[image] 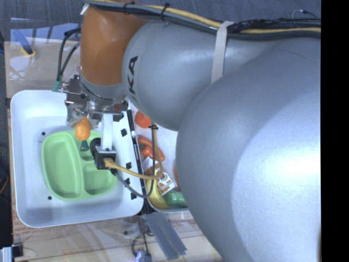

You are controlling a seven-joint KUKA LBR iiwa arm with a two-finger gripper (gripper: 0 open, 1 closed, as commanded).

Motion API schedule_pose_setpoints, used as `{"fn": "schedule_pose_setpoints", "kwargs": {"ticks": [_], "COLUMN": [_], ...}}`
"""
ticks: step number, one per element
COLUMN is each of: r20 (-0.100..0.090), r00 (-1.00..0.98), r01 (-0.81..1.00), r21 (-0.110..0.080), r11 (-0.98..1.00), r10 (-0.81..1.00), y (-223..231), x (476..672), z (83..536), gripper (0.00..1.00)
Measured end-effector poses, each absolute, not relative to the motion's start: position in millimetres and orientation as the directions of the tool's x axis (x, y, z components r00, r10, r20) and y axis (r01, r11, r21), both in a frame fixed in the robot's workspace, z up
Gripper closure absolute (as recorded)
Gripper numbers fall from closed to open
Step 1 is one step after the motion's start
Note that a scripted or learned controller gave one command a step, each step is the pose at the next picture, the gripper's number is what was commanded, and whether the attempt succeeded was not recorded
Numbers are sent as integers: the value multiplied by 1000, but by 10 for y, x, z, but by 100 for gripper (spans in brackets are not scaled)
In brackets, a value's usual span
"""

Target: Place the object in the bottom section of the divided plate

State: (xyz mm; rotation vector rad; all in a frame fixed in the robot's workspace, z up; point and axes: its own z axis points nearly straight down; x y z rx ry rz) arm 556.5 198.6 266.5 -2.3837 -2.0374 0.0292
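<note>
The grey arm [229, 113] reaches in from three o'clock—orange band [103, 42] uppermost—its gripper [83, 125] pointing down over the green divided plate [65, 168] in the left bin [27, 146], fingers closed on a small orange object [82, 130] at the plate's twelve-o'clock edge.

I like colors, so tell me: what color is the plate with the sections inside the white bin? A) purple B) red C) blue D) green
D: the divided plate lying in the left white bin is light green, and a small orange object sits at its upper edge under the claw.
</note>
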Motion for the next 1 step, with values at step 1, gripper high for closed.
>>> {"fn": "schedule_pose_setpoints", "kwargs": {"ticks": [1], "r20": [-11], "r00": [155], "r01": [988], "r21": [-16], "r11": [-156], "r10": [988], "y": [1986], "x": [5566], "z": [2666], "gripper": [0]}}
